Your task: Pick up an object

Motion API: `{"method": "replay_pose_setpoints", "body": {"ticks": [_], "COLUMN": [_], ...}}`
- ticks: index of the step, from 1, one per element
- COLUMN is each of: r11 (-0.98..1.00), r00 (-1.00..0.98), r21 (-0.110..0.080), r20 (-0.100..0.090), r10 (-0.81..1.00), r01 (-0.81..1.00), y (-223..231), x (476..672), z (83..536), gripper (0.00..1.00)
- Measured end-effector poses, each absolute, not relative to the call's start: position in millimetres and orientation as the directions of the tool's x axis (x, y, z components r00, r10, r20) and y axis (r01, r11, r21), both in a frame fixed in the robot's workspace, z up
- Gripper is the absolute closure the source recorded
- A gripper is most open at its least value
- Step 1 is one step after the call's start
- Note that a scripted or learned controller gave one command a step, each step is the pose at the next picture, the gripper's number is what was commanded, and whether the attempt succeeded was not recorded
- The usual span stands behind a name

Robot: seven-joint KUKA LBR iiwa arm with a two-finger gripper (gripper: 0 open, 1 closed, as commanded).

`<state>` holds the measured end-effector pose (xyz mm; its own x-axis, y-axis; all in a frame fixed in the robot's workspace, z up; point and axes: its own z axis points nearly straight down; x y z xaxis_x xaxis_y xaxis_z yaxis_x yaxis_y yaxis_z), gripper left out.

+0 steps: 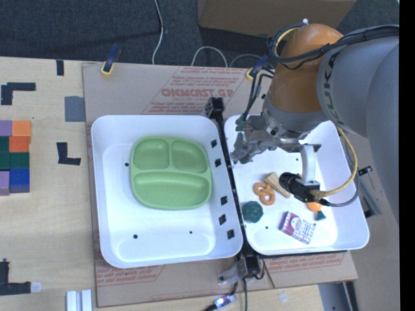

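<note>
**Op:** Status. Where is the claw sitting?

**Me:** My claw is hovering over the upper-left part of the right shallow white plastic bin. It's hanging just beside the wall that bin is sharing with the left shallow white plastic bin. I'm reaching in from the right, and my orange wrist band is showing above the claw.

**Op:** Open or closed?

**Me:** Can't tell from this slanted view, so I'm not calling it either way.

**Op:** Pick targets?

**Me:** They're all lying in the right bin, below my claw in the view.
- An orange pretzel-shaped piece is lying nearest.
- A tan flat chunk is lying just beside the pretzel, on its right.
- A dark green round lump is sitting below the pretzel piece, near the bin's left wall.
- A purple and white printed packet is lying toward the bin's lower edge, well apart from my claw.
- A small orange bit and a small teal bit are lying together, just up and right of the packet.

**Op:** Left bin?

**Me:** A light green three-compartment plastic plate is lying flat in the middle of it.

**Op:** Surroundings?

**Me:** Both bins are resting on a brown cardboard sheet on the wooden tabletop. A stack of coloured blocks is sitting at the tabletop's far left edge.
</note>
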<state>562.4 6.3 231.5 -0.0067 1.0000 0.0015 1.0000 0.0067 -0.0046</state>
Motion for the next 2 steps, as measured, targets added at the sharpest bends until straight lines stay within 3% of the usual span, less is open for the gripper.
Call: {"method": "replay_pose_setpoints", "body": {"ticks": [2], "r11": [0.007], "r00": [-0.007], "r21": [-0.004], "r20": [0.001], "r10": [1.0], "r01": [1.0], "y": [102], "x": [576.4], "z": [215], "gripper": [1.0]}}
